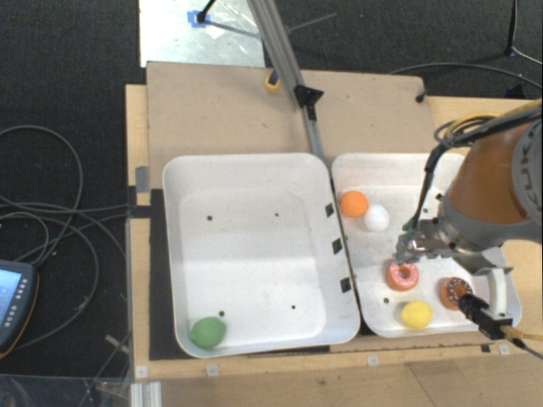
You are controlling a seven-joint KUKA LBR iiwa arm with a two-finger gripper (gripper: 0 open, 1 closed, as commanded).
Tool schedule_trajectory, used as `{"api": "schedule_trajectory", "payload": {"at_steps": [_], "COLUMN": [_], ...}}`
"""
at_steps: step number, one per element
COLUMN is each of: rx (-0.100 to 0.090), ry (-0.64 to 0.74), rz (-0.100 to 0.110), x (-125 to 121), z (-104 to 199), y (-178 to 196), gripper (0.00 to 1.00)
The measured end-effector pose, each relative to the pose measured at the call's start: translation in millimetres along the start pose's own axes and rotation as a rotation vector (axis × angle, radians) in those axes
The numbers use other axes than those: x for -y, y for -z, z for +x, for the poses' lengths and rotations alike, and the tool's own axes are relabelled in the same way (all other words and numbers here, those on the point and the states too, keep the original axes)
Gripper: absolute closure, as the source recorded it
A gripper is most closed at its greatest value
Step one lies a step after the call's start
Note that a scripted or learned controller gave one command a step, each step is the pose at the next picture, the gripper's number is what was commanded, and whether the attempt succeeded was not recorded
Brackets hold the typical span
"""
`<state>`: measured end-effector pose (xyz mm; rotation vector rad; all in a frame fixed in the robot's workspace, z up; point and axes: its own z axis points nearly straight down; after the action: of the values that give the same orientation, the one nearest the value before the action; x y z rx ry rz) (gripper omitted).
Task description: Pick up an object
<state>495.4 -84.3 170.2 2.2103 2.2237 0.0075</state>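
Observation:
In the right bin (373, 170) lie an orange ball (354, 203), a white ball (377, 219), a pink ring-shaped donut (402, 275), a yellow ball (416, 314) and a brown donut (456, 292). A green ball (207, 331) rests in the left bin's (246, 172) near left corner. My gripper (410, 253) hangs just over the pink donut's far edge, pointing down at it. The arm's orange band and grey wrist cover the bin's right side.
A slanted grey pole (280, 45) crosses the brown board behind the bins. Black clips sit along the rim between the two bins. Cables trail on the dark floor at left, beside a handheld screen (13, 299).

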Motion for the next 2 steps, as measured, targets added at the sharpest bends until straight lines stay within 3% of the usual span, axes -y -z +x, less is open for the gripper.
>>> {"api": "schedule_trajectory", "payload": {"at_steps": [2], "rx": [0.001], "ry": [-0.001], "rz": [0.0], "x": [-10.1], "z": [-4.7], "y": [92.5], "gripper": [1.0]}}
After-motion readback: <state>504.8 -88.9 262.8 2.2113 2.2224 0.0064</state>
